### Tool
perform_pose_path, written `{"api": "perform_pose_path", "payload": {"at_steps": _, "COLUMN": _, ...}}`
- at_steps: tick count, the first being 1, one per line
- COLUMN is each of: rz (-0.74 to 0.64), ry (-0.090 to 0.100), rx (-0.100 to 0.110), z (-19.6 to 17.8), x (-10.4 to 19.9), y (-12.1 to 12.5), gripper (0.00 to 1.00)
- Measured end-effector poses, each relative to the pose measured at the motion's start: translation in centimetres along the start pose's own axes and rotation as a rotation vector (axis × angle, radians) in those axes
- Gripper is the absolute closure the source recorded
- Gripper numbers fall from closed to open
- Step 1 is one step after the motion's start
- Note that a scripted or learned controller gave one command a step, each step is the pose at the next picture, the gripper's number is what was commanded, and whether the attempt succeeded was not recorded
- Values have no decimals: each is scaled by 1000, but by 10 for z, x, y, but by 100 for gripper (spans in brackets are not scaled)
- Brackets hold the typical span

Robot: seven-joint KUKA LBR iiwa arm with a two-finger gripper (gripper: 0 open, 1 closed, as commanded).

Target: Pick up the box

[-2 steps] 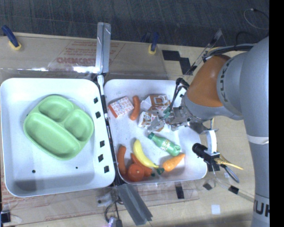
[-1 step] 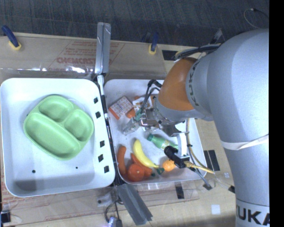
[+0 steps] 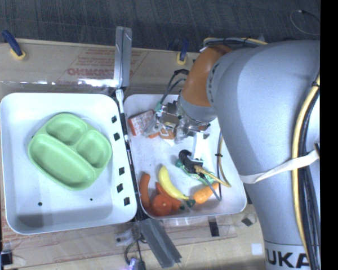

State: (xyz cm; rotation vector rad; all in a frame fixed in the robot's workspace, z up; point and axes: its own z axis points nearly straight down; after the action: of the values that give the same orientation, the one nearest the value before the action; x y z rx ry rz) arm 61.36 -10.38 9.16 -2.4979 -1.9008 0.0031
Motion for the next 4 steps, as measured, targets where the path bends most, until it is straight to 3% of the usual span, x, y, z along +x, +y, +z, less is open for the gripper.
{"api": "perform_pose_path", "payload": {"at_steps": 1, "rz": 242, "ry": 1, "rx": 0, "z": -100, "x": 34, "y": 5, "gripper": 0}}
{"api": "perform_pose_path", "payload": {"at_steps": 2, "rz": 211, "ry": 0, "rx": 3, "z": -99, "x": 73, "y": -32, "gripper": 0}}
{"api": "perform_pose_path", "payload": {"at_steps": 4, "rz": 229, "ry": 0, "rx": 0, "z": -100, "x": 96, "y": -12, "gripper": 0}}
